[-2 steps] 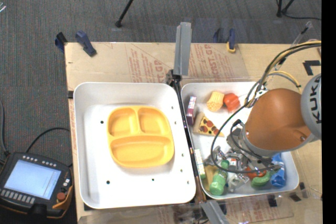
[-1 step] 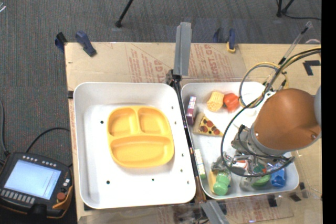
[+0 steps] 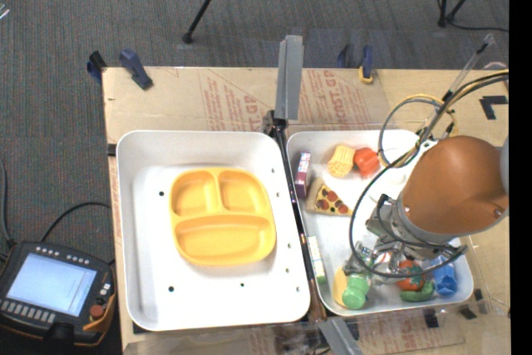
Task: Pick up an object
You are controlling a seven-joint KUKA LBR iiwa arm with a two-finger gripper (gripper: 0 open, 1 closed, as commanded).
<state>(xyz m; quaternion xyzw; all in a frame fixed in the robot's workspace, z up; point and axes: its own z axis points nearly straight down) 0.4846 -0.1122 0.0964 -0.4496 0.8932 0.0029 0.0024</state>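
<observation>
The arm's orange band (image 3: 453,183) hangs over the right bin (image 3: 332,230), and below it the gripper (image 3: 385,260) reaches down among toys at the bin's front. Cables and the wrist hide its tips. A green toy (image 3: 355,293), a yellow piece (image 3: 339,285), an orange and green toy (image 3: 413,283) and a blue cup (image 3: 446,279) crowd around it. Farther back lie a pizza slice (image 3: 330,199), a yellow ridged toy (image 3: 340,161), a red toy (image 3: 366,161) and a purple box (image 3: 302,170) against the left wall.
The left bin (image 3: 137,179) holds a yellow divided plate (image 3: 223,215). A grey post (image 3: 289,79) stands behind the divider between the bins. A teach pendant (image 3: 54,287) lies at the lower left, off the bench. Clamps grip the cardboard's back edge.
</observation>
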